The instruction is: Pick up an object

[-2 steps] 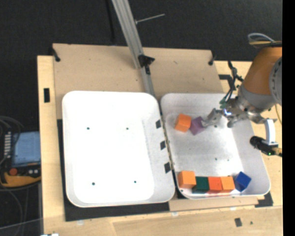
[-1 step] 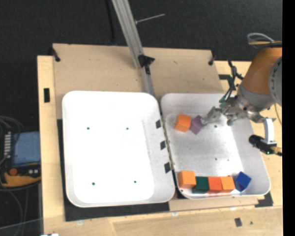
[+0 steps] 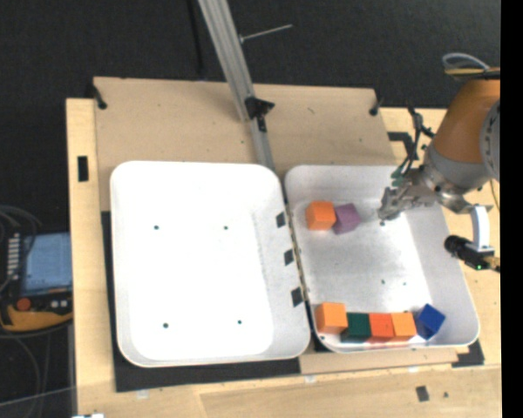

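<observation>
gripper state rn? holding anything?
Gripper: cannot be told from this view. It sits over the right bin, just right of the purple block, with no block seen in it.

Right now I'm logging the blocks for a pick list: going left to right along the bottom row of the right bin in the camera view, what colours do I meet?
Orange block → green block → orange-red block → light orange block → blue block.

Grey arm [image 3: 458,177] — orange band [image 3: 466,129], pale cable loop [image 3: 464,60] above
</observation>
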Robot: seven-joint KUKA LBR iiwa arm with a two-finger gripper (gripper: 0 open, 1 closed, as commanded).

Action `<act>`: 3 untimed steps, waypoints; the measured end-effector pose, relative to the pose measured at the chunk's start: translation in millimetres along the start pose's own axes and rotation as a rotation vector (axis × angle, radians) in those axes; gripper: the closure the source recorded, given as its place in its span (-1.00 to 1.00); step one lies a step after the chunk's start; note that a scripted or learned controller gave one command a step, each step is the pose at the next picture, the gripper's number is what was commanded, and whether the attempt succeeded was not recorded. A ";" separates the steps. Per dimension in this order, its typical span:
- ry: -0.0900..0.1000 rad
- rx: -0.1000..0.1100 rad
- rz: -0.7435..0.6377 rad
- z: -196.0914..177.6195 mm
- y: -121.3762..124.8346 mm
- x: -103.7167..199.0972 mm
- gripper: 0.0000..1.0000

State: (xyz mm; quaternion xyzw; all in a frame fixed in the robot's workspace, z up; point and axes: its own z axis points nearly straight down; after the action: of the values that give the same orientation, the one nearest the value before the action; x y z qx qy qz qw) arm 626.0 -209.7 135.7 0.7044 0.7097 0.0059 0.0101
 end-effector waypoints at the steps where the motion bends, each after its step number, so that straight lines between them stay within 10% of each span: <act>1: 0.004 0.015 0.003 -49.7 12.0 -1.1 1.00; 3: 0.003 0.014 0.000 -148.8 18.3 -1.8 1.00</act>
State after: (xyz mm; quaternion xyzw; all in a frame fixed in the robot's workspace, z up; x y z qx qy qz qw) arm 640.9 -210.6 284.9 0.7045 0.7097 0.0020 0.0039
